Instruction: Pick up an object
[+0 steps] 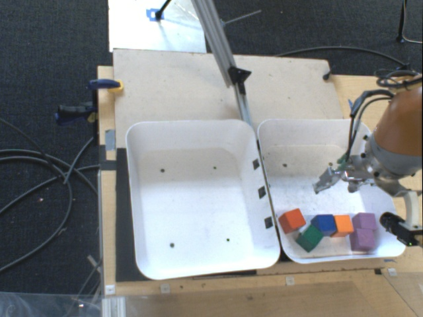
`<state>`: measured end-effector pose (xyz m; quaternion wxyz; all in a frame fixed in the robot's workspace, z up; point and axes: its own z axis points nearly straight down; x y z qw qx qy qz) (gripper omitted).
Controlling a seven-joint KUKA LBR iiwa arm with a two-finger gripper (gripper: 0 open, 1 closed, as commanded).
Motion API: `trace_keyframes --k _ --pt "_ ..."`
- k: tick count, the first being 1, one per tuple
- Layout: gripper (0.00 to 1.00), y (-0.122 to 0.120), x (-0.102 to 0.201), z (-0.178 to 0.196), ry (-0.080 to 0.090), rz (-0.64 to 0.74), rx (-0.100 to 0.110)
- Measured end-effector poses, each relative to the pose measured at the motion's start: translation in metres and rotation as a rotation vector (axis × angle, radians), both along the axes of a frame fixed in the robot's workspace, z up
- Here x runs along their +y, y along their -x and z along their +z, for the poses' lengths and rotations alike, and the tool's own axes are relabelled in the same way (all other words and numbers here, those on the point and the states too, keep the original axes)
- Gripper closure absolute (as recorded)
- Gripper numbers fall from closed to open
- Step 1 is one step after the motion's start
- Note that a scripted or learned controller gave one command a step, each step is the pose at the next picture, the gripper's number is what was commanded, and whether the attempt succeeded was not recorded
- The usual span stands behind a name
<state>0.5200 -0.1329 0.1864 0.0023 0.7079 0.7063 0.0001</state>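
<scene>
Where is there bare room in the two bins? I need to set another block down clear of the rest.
The left bin floor is bare from wall to wall. In the right bin, the far half is free, bordered by the divider and the gripper. Its near edge is crowded: red block, green block, blue block, orange block, purple block.

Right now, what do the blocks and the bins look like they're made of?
The blocks, e.g. the orange block and purple block, look like painted wood or foam: matte, flat colour, no glare; can't say which. The right bin and left bin look like moulded white plastic, with rounded rims.
</scene>
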Motion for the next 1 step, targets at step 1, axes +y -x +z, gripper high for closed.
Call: trace_keyframes --k 1 --pt "0.0 0.0 0.0599 0.0699 -0.004 0.014 -0.007"
